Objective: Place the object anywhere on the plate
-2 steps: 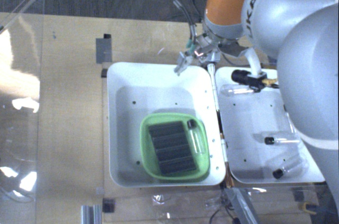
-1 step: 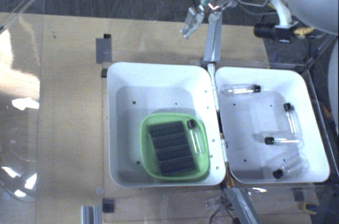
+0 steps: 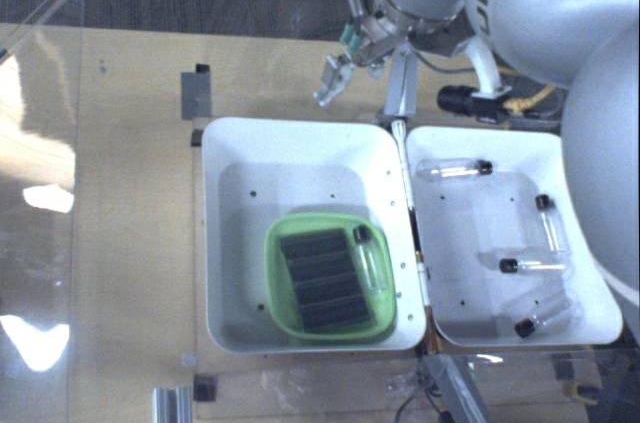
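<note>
Two white bins: left bin (image 3: 225,241), right bin (image 3: 600,301). One green plate (image 3: 275,286), in the left bin. Five clear tubes with black caps: one (image 3: 372,256) on the plate, four in the right bin (image 3: 455,170) (image 3: 549,223) (image 3: 530,264) (image 3: 543,319).

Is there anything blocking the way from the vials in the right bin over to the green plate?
Only the two bins' adjoining rims lie between the vials and the green plate. One vial already lies on the plate's right side, beside a dark ridged insert.

Grey arm (image 3: 560,1), orange band, black KUKA lettering, metallic claw (image 3: 340,81), black cables
</note>
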Motion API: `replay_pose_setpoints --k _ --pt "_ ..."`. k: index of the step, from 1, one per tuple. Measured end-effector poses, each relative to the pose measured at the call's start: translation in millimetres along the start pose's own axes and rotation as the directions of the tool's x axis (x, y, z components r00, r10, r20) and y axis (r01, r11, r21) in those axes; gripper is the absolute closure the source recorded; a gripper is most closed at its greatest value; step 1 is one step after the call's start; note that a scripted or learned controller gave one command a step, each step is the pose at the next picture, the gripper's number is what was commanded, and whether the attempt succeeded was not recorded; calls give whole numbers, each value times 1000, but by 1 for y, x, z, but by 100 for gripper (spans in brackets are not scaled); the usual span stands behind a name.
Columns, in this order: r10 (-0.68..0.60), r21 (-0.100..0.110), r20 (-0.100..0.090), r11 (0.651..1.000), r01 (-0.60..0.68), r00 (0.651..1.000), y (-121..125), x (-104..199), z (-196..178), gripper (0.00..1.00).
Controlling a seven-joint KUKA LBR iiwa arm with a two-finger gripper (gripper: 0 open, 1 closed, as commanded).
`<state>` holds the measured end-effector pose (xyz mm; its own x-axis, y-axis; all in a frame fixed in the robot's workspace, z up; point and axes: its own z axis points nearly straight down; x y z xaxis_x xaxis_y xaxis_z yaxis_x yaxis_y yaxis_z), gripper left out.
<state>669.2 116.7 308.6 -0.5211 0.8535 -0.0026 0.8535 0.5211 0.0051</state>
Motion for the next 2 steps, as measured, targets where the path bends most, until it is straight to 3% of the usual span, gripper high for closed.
replay_pose_setpoints --k 1,2 --pt "-121 -1 0 993 121 993 21 35 24 0" --pt "-244 -3 0 970 244 970 31 64 19 0"
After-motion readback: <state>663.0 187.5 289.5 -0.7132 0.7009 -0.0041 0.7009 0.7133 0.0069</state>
